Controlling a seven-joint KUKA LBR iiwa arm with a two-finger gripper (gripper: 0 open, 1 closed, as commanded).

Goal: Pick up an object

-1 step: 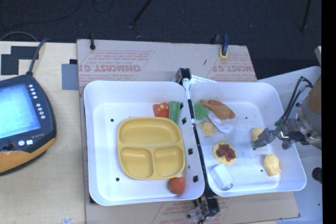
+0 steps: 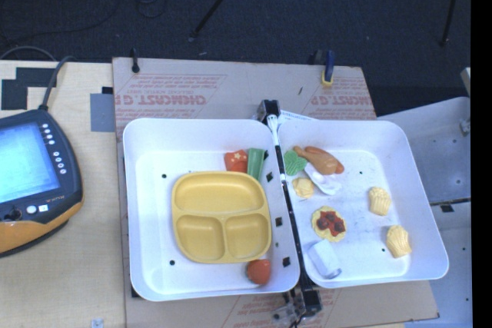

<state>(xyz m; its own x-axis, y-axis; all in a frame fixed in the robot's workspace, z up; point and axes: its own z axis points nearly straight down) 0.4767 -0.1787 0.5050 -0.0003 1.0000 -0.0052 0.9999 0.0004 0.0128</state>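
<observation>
The yellow plate (image 2: 221, 215) fills most of the left bin (image 2: 146, 242), leaving narrow margins. In the right bin (image 2: 419, 242) the toy foods lie loosely, with bare floor around the small pizza (image 2: 330, 222) and two yellow pieces (image 2: 379, 200). Cardboard (image 2: 177, 92) covers the tabletop. Whether my hand is open or closed, I cannot tell.

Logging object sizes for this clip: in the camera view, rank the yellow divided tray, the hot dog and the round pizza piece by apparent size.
1. yellow divided tray
2. hot dog
3. round pizza piece, only slightly smaller-looking than the hot dog
</observation>
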